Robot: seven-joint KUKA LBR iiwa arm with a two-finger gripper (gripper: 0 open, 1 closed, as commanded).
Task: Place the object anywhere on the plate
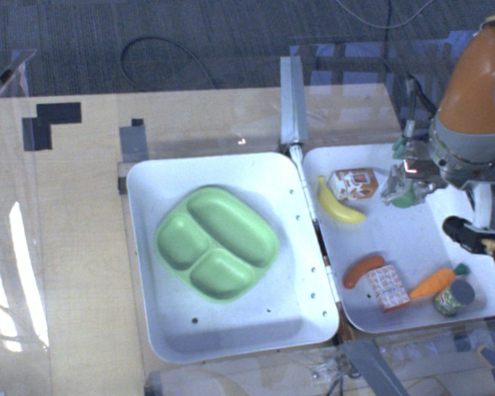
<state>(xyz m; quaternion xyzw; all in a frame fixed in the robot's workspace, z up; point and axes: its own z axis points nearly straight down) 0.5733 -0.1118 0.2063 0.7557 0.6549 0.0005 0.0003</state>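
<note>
A green plate (217,242) with three compartments lies tilted in the left white bin (156,332). My gripper (405,186) hangs low over the far right part of the right bin (408,238), just right of a brown and white snack packet (355,183). A small greenish thing shows right beneath the gripper; I cannot tell what it is or whether it is held. A yellow banana (338,205) lies left of the packet, near the bin's left wall.
Near the right bin's front lie a red sausage (363,270), a small patterned box (387,288), an orange carrot (434,284) and a round can (453,297). The arm's grey and orange body (473,101) covers the bin's far right corner. A metal divider (290,101) stands between the bins.
</note>
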